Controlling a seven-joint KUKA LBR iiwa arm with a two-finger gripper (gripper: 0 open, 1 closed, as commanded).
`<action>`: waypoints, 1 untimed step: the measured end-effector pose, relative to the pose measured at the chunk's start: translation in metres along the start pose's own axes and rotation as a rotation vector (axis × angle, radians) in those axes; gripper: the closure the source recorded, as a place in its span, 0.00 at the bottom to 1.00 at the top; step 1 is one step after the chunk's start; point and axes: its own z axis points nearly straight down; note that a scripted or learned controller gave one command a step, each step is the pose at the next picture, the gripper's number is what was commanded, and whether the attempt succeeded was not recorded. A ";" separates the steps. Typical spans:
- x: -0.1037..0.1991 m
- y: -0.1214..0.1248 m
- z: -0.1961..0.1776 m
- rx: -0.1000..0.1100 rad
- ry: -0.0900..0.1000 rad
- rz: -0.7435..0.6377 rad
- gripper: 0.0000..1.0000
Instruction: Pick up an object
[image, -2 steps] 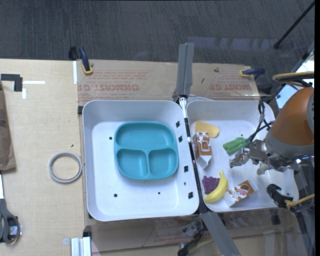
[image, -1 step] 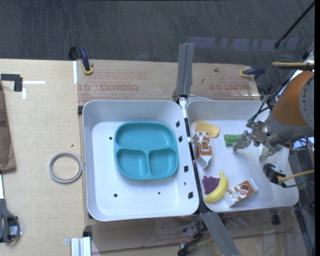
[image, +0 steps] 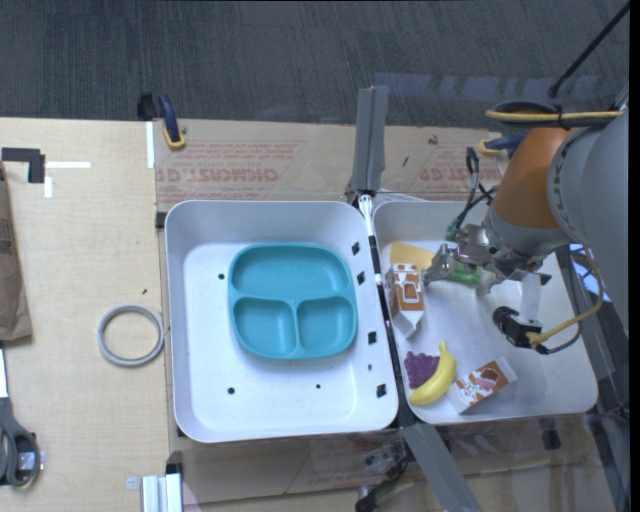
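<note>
The table (image: 80, 250), pale wood with a sheet of brown cardboard (image: 260, 165) under the bins, carries everything here. On it, the left bin (image: 200, 390) sits well away from the gripper, on its far side across the divider, and holds a teal divided plate (image: 294, 300). The right bin (image: 545, 395) is the one the arm (image: 560, 185) reaches into, grey with its orange band above the wrist.

The gripper (image: 447, 266) hangs low over the upper part of the right bin, near the divider. Whether it is spread or closed I cannot tell — the wrist and cables crowd it, and nothing can be made out held in it. So the pick is, as far as I can judge, not yet done: no object is lifted clear of the bin.

The candidates lie close by. Just beside the gripper toward the divider is a yellow wedge (image: 405, 255), with an orange-and-white carton (image: 405, 295) just below it. Further down the bin from the gripper lie a banana (image: 436, 378), a bunch of purple grapes (image: 418, 364) touching it, and a small white carton (image: 480, 384).

The cardboard bears red printing, mirrored and too faint to read with confidence; the carton labels are too small to make out.
</note>
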 end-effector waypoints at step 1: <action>-0.014 0.062 -0.001 -0.002 -0.001 -0.420 0.00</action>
